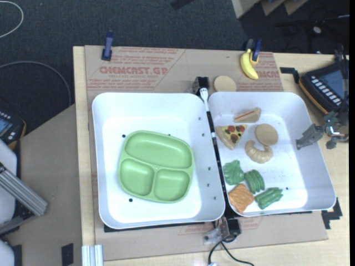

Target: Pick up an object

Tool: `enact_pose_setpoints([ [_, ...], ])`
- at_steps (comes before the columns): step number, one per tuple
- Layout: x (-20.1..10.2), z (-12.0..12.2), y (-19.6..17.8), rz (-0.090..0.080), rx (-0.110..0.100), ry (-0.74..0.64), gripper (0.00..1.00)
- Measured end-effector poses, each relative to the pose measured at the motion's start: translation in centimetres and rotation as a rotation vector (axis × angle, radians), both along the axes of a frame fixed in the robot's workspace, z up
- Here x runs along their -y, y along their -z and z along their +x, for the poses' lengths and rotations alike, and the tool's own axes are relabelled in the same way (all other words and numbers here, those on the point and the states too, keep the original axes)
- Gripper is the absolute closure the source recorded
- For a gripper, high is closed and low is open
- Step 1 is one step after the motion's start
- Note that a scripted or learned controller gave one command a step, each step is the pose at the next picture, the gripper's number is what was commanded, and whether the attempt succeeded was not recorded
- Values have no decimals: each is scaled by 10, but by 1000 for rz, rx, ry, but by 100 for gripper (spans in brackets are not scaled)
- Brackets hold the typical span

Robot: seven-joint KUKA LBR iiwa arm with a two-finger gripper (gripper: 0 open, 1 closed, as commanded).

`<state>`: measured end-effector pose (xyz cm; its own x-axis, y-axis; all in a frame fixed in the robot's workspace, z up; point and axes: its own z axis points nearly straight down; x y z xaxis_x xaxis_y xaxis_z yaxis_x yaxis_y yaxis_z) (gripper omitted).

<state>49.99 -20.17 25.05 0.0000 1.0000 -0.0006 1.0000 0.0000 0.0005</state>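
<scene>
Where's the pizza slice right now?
The pizza slice lies in the right bin, near its left wall, just below the sandwich wedge and left of the croissant.

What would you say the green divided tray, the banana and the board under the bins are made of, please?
The green divided tray looks like moulded plastic: uniform pale colour, rounded compartments, soft satin sheen. The banana is probably a plastic or rubber toy, being evenly yellow and smooth, though it is too small to be sure. The board looks like matte brown cardboard or protective paper with red printed lettering.
</scene>
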Motion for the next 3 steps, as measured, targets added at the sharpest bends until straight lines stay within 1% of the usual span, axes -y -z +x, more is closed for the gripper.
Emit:
enact_pose_setpoints([
  [1, -29, 57, 127, 6, -10, -5, 0],
  [2, -51, 142, 165, -1, 8, -5, 0],
  [3, -58, 91, 165, 0, -2, 2, 0],
])
